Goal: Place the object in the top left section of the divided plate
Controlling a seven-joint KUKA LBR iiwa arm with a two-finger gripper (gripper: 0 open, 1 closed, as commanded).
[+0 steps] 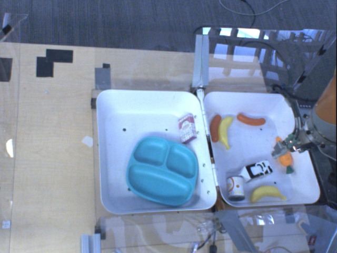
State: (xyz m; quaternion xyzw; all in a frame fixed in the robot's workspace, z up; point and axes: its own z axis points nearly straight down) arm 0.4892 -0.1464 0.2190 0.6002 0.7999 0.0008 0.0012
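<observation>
One carrot (285,158) half-hidden by fingers (278,151)

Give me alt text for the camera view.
The gripper sits over an orange carrot at the right bin's right side. The blue divided plate lies in the left bin, nothing on it.

Arm (326,115) cut off at right edge; carrot (285,158) partly hidden.
</observation>
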